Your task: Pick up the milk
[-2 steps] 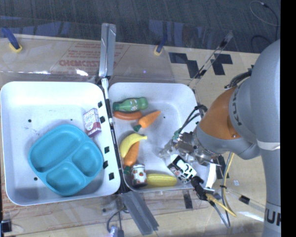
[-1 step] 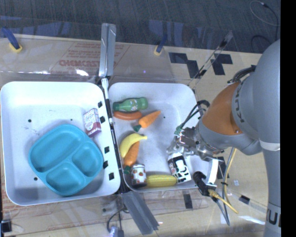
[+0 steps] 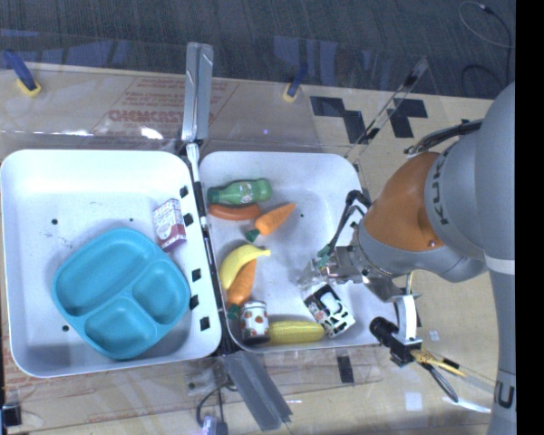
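The milk (image 3: 330,308) is a small carton with black and white patches. It lies tilted in the right bin (image 3: 281,166) near the front right corner. My gripper (image 3: 326,265) hangs low over the bin just behind the carton, under the orange band of the arm (image 3: 401,214). Whether it touches the carton cannot be told; the carton looks to be resting on the bin floor.
A yellow corn cob (image 3: 296,332) and a small can (image 3: 254,319) lie left of the milk. Also in the right bin are a banana (image 3: 238,263), carrots (image 3: 274,217) and a green bottle (image 3: 241,191). In the left bin (image 3: 36,175) sit a blue divided plate (image 3: 118,290) and a red and white carton (image 3: 169,223).
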{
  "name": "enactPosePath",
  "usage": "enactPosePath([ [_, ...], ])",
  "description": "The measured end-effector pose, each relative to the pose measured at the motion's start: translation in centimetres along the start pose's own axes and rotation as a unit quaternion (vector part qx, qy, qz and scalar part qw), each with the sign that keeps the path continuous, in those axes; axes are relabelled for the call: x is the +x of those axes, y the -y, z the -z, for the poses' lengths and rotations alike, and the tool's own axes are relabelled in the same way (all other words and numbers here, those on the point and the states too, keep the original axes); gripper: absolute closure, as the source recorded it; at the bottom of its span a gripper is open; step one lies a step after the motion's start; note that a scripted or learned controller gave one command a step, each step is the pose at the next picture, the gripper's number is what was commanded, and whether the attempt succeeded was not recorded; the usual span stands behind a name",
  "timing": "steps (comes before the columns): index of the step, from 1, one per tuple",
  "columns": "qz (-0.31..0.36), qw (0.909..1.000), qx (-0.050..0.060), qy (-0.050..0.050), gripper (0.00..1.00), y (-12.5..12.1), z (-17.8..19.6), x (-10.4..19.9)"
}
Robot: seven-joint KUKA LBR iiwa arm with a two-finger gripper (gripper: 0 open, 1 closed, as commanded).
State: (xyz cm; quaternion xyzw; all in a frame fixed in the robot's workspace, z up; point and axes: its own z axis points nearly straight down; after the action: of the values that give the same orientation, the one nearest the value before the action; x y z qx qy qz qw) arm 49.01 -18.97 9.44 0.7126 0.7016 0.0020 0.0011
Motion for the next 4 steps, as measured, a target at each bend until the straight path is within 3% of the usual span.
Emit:
enactPosePath([
  [1,-0.054,0.9986,0.003,0.000,1.00,-1.3,13.0,6.3],
  [2,-0.054,0.9985,0.003,0.000,0.00,-1.3,12.9,6.3],
  [3,0.018,0.9998,0.003,0.000,0.00,1.2,12.2,0.3],
  [4,0.033,0.9994,0.004,-0.001,0.00,0.5,1.3,-0.6],
])
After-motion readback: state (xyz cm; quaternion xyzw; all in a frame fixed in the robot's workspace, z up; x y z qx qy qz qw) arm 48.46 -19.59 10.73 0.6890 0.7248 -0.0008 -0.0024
